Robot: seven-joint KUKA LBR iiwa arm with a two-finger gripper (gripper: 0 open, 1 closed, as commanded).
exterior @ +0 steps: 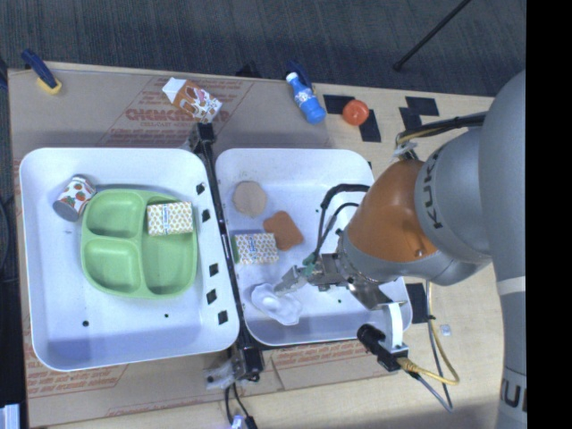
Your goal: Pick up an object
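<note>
You are looking down on two white bins side by side, the left bin (pixel 36 239) and the right bin (pixel 295 161). Take the right bin as your landmark.

Inside it lie four things: one round tan disc (pixel 249 198) near its upper left, one brown bread-like piece (pixel 284 230) just right of and below the disc, one patterned packet (pixel 256 248) against its left wall, and one crumpled white object (pixel 278 305) near its lower edge.

The gripper (pixel 295 281) hangs over the right bin's lower middle, just above and to the right of the white object; its fingers point toward it, but you cannot tell whether they are spread or closed, and nothing is seen between them.

In the left bin sit one green divided plate (pixel 134 257), carrying a second patterned packet (pixel 170 218), and one small printed cup (pixel 74 197) at the plate's upper left.

Above the right bin, on the bench, lie one blue bottle (pixel 306 97) and one orange ball (pixel 356 112).
</note>
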